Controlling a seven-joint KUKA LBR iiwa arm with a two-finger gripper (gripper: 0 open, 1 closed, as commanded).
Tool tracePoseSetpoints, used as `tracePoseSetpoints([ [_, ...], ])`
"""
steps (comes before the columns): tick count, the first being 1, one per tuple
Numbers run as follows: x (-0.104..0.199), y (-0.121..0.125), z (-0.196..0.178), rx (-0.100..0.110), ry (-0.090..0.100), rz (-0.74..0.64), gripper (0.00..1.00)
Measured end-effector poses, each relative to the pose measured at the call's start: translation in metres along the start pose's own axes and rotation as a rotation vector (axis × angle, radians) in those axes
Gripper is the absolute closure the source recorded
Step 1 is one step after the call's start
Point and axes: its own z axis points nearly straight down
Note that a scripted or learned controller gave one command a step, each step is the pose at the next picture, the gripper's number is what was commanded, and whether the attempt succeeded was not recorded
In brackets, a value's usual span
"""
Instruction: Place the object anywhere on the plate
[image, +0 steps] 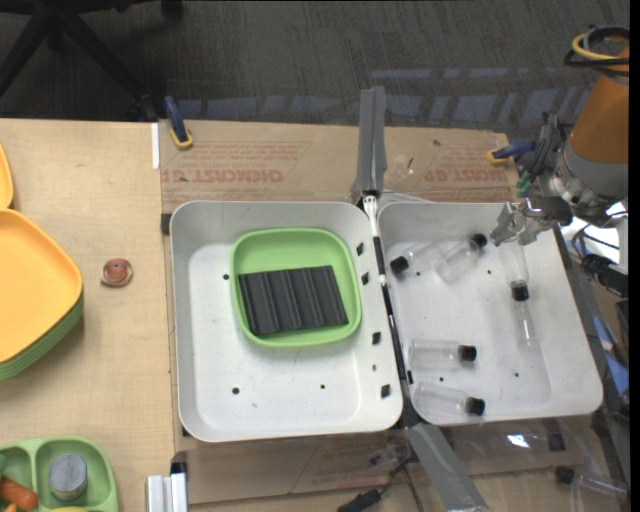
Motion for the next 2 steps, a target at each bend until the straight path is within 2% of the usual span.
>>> tracePoseSetpoints([
  [1, 0.0, 0.0, 0.0, 0.0, 0.0, 0.0, 0.0],
  [2, -0.043, 0.003, -0.03, -0.001, -0.001, 0.172, 0.0],
])
